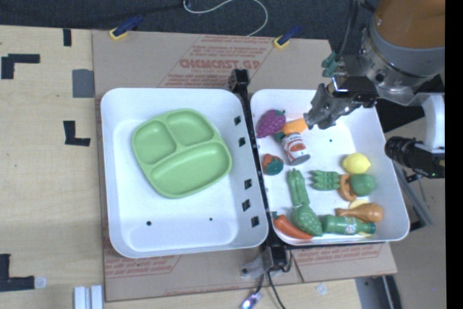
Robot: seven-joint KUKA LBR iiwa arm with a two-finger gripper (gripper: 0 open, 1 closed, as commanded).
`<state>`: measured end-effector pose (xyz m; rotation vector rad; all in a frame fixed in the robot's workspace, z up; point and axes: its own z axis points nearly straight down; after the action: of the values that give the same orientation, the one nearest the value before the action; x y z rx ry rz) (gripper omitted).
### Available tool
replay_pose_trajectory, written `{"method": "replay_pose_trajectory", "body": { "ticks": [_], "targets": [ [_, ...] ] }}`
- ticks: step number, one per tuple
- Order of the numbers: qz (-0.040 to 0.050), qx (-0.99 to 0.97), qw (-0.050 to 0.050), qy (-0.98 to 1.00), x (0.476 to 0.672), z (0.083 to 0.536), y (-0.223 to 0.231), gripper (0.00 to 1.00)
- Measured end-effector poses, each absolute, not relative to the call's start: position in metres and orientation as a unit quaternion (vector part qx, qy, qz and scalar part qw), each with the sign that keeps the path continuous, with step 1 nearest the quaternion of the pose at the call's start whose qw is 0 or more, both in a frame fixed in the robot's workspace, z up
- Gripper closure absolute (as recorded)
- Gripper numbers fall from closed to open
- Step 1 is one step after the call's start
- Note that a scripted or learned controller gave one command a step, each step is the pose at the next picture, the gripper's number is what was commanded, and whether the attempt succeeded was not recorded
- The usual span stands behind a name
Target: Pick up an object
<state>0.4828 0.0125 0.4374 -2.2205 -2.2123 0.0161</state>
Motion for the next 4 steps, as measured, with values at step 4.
{"method": "replay_pose_trajectory", "body": {
  "ticks": [4],
  "targets": [
    [0.0044,-0.708,0.003,-0.707,0.483,0.426,0.065,1.00]
  ]
}}
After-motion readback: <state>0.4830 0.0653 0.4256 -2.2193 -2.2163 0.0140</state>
